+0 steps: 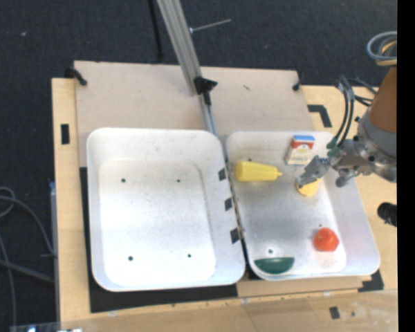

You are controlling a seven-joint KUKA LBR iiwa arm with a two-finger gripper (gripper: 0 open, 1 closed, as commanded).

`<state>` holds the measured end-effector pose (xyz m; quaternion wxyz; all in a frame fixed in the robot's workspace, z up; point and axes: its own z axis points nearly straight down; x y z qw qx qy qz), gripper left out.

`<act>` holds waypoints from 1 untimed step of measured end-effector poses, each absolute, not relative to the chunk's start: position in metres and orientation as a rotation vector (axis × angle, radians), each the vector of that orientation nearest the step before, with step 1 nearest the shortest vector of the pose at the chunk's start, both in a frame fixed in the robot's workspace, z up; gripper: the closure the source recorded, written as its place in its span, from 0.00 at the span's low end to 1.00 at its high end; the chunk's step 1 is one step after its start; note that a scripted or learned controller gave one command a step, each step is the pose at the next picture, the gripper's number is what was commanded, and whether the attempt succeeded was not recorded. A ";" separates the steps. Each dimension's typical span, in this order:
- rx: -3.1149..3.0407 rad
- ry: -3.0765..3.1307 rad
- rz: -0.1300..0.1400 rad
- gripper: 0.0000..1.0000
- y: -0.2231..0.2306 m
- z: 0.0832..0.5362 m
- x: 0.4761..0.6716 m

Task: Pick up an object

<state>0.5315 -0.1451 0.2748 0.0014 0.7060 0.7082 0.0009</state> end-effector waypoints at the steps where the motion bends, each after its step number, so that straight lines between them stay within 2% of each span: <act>1: 2.219 2.220 0.003 0.00 -0.145 0.275 0.531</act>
